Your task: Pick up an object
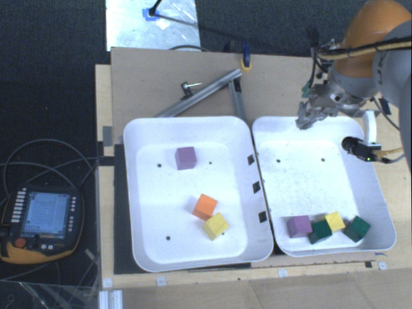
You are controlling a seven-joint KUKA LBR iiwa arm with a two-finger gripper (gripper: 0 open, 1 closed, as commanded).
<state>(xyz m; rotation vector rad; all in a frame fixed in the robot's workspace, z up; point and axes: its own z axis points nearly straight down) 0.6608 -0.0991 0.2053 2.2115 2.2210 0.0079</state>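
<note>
The left bin (pixel 145 172) holds a purple cube (pixel 185 158) near its back, an orange cube (pixel 205 205) and a yellow cube (pixel 216 225) touching it toward the front. In the right bin (pixel 370 172), a row along the front wall has a purple cube (pixel 299 225), a dark green cube (pixel 319 231), a yellow cube (pixel 335 221) and another green cube (pixel 356 228). My gripper (pixel 308 120) hangs over the back left corner of the right bin, far from all the cubes, with nothing seen in it.
A metal bar (pixel 199 94) lies slanted on the brown board behind the left bin. A pendant controller (pixel 40 216) with cables rests at the left. A black fitting (pixel 355 147) on the arm hangs over the right bin's right side.
</note>
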